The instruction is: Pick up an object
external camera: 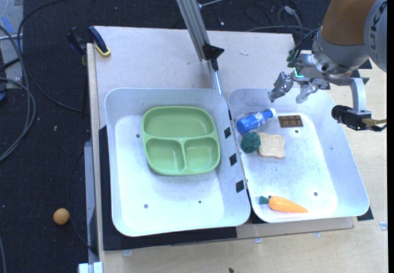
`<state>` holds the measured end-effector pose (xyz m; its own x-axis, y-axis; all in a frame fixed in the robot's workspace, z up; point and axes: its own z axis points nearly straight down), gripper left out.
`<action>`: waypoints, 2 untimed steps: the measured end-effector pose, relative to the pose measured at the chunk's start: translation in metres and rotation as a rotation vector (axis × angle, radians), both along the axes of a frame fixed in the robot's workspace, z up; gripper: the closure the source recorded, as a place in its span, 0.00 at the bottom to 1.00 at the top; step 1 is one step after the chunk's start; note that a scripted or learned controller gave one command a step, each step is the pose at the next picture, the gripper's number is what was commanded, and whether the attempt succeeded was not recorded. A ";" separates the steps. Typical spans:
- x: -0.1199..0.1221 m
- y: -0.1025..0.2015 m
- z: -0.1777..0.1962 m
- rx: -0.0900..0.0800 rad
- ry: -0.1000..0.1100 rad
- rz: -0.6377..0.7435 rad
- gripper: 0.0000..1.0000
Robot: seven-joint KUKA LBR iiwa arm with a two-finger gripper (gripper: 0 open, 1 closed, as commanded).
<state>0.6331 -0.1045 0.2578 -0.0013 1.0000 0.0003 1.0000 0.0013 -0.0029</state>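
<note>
The blue bottle [253, 120] is being taken as the likeliest pick, since it is the object nearest the gripper. It is lying on its side at the far-left corner of the right bin [345, 173], with its long axis running from lower left up to upper right and its white cap pointing toward the far right. Just beside it on the near side, a dark green ball [250, 141] is sitting, with a slice of bread [271, 145] just right of the ball. A brown chocolate bar [290, 121] is lying right of the bottle, and an orange carrot [286, 205] is resting well apart, near the bin's near edge.

The gripper [294, 89] is being held over the bin's far rim, just beyond the bottle's cap end and to its right, and nothing is being carried between the fingers [281, 89], which are standing apart. So the bottle is lying to the near left of the fingers: by this judgement a short travel that way and a descent are being called for, with the fingers best turned across the bottle's slanted axis rather than along it.

Further left, the green divided plate [181, 140] is sitting in the left bin [123, 204], and the surface [154, 56] is stretching beyond both bins.
</note>
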 end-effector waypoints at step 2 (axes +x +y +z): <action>-0.008 -0.006 -0.051 -0.001 0.002 -0.003 0.00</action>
